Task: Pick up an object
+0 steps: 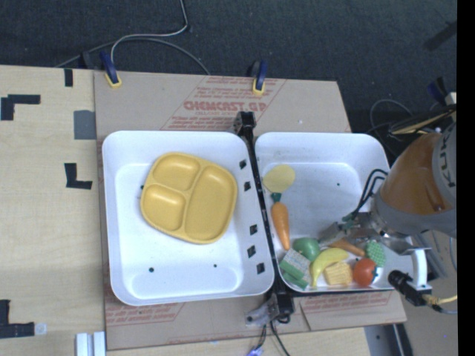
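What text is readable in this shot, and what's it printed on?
"CHEMCAST" in red, with further letters after it that may read "GP", blurred: on the brown protective sheet under the two white bins.
Smaller red print in lines above and below that word, and along the sheet's front edge: too small and blurred to read.
White letters on the arm, cut off at the frame edge: not readable.
Green box among the toy food: print too small to read.

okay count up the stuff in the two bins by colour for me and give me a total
Yellow: 4 – plate, round piece, banana, block
Orange: 1 – carrot
Green: 3 – ball, packet, piece
Red: 1 – tomato
Total: 9
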`<action>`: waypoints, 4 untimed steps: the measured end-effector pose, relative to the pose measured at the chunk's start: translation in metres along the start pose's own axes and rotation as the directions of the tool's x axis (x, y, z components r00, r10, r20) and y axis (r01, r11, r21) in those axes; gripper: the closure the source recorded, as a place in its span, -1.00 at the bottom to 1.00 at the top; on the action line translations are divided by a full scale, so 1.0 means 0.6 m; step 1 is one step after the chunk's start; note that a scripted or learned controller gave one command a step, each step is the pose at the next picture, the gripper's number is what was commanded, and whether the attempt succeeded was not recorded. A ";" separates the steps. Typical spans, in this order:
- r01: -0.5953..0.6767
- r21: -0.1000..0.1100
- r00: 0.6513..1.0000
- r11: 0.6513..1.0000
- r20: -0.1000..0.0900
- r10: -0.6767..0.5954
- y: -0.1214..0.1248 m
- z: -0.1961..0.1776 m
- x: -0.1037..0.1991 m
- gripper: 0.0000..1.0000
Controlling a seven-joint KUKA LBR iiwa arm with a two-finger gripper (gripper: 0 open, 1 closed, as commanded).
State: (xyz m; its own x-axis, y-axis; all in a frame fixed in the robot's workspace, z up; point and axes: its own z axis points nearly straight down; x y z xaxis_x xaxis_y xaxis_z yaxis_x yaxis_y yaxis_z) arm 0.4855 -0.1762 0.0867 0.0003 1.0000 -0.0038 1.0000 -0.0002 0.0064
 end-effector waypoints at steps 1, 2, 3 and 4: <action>0.003 0.000 1.000 1.000 -0.002 -0.003 0.057 0.000 0.110 -1.00; 0.003 0.000 1.000 1.000 -0.003 -0.003 0.058 -0.017 0.110 1.00; 0.002 0.000 1.000 1.000 -0.003 -0.002 0.058 -0.017 0.109 -1.00; 0.001 0.000 1.000 1.000 -0.001 -0.001 0.000 0.000 0.054 -1.00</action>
State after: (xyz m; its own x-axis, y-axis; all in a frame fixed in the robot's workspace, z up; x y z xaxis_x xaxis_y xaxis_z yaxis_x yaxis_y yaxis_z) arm 0.4857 -0.1439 0.0866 -0.0003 1.0000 -0.0028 1.0000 0.0003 0.0066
